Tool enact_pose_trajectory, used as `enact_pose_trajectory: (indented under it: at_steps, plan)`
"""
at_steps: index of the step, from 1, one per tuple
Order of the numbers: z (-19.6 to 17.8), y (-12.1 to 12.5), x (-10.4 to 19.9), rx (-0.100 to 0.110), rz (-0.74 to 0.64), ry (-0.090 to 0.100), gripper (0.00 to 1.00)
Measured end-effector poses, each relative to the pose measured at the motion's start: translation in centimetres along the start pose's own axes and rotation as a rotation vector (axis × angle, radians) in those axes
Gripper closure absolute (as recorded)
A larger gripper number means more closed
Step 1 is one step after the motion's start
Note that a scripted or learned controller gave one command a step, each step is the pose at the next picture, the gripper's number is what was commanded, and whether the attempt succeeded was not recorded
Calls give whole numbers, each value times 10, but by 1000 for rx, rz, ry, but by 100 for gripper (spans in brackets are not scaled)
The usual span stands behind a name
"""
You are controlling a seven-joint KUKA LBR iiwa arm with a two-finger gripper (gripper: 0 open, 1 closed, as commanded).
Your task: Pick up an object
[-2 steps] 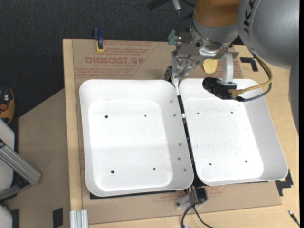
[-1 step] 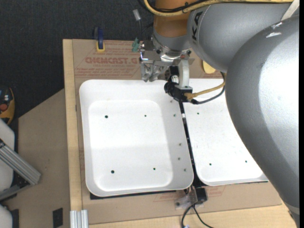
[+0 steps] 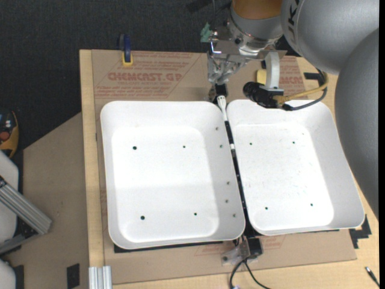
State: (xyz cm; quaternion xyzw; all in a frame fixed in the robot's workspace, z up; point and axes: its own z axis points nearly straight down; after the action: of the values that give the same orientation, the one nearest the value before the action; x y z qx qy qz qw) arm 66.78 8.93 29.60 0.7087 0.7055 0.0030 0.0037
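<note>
My gripper [image 3: 219, 80] hangs at the back of the bench, just behind the spot where the left bin [image 3: 114, 161] and the right bin [image 3: 337, 161] meet. Right below it a slim dark thing with a pale end [image 3: 221, 101] lies along the seam between the two rims. It is too small to tell what it is, or whether the gripper touches it. Both bin floors show bare white plastic with a few small dark dots.
The bins rest on a brown board [image 3: 156, 71] with red lettering. A blue clamp [image 3: 126, 48] stands at its back left edge. An aluminium rail [image 3: 24, 212] lies off the board at the left. A small connector with a cable [image 3: 246, 250] sits at the front.
</note>
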Motion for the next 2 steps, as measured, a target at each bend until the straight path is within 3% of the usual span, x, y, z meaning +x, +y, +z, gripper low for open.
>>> enact_pose_trajectory:
  at_steps: [1,2]
  plan:
    - [-25,-13,-14,5,-3,1,100]
    - [15,-2,51,12,-10,2,100]
